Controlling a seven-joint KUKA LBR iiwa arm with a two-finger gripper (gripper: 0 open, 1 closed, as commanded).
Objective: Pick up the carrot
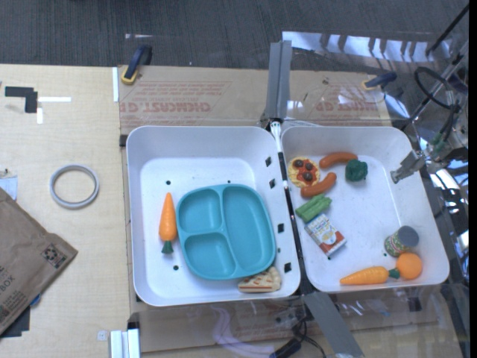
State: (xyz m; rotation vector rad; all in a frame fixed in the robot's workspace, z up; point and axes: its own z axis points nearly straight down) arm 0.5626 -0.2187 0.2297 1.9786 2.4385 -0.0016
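**Q:** Where's the carrot?

**Me:** There are two. One carrot (pixel 168 218) lies in the left bin (pixel 141 200), along its left wall, tip pointing far, just beside the teal divided plate (pixel 226 231). The second carrot (pixel 366 276) lies in the right bin (pixel 373 144), at the near wall, leafy end touching the orange (pixel 409 265). The task doesn't say which one.

**Q:** Which would you pick?

**Me:** My call is the right one, since it's closer to my side. The orange and the can (pixel 403 239) crowd its leafy end, so I'd come in on the tip half. The left one has more open floor around it, but the wall and plate flank it.

**Q:** Arm pose?

**Me:** My gripper (pixel 406 170) sits over the right bin's right rim, toward the far end, well apart from both carrots. Most of the arm is lost in cable clutter at the right edge.

**Q:** Open or closed?

**Me:** Can't tell, too small and blurred. I see nothing held in it.
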